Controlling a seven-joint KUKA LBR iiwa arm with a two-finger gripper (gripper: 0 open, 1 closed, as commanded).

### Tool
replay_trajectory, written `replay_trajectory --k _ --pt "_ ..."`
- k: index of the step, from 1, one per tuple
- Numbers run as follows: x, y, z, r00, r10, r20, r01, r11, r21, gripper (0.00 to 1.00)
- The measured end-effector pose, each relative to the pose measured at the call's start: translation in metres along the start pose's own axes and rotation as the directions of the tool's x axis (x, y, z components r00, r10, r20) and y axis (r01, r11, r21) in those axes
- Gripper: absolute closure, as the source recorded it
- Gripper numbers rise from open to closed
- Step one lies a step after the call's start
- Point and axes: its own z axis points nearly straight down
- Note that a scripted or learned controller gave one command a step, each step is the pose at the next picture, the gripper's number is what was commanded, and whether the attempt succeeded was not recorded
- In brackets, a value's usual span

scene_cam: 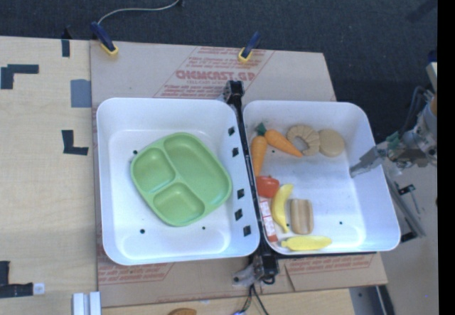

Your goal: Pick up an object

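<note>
Hovering at the right bin's (pixel 370 164) outer edge, the gripper (pixel 366 163) is carrying nothing; whether its jaws are spread, I cannot tell. Toy food, such as a carrot (pixel 283 143) and banana (pixel 281 207), is lying unpicked inside. Grasping remains undone.

The bench is viewed from a single fixed camera mounted above it, angled downward at a slant. Both white bins, the left bin (pixel 114 185) and the right bin (pixel 362 164), are framed whole from moderate height, with dark floor taken in beyond.
</note>
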Motion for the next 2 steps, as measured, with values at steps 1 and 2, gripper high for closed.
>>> replay_trajectory --k 1,2 --pt "0.048 0.102 0.059 1.0 -0.001 -0.001 0.001 1.0 0.001 0.0" --pt "-0.002 0.153 0.139 1.0 0.0 0.005 0.0 1.0 -0.013 0.0"
